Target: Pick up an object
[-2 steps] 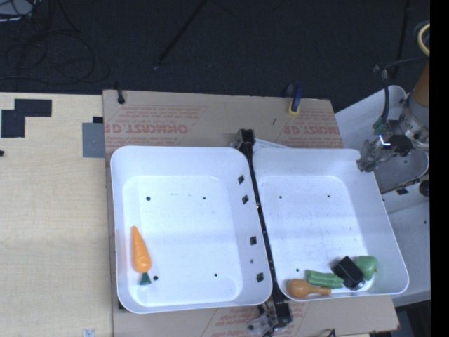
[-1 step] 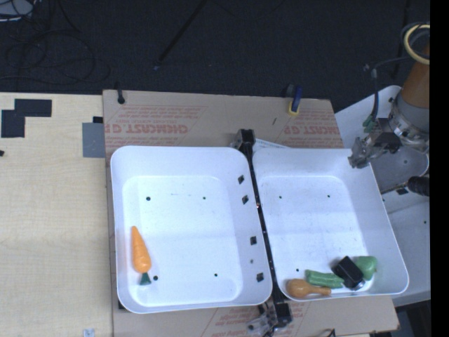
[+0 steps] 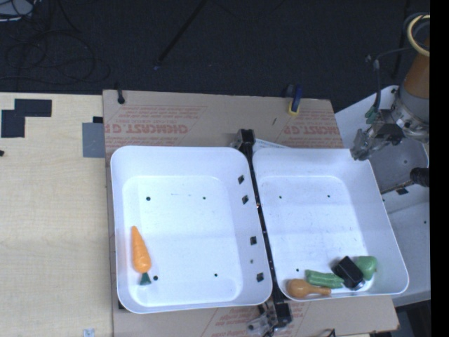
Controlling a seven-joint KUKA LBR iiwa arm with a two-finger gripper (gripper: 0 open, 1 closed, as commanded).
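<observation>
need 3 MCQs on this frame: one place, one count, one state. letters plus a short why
1. Where does the toy carrot lie?
A. left bin, near its left wall
B. right bin, centre
C. on the cardboard behind the bins

2. How many things lie in the right bin?
A. one
B. three or four, clustered
C. seven

3. Where is the gripper?
A. down among the clustered things
B. over the carrot
C. beyond the right bin's far right corner, apart from every object

Key: 1 A, the carrot rests by the left wall of the left bin. 2 B, an orange piece, a green piece, a black block and a green shape behind it. 3 C, nothing lies near it.
</observation>
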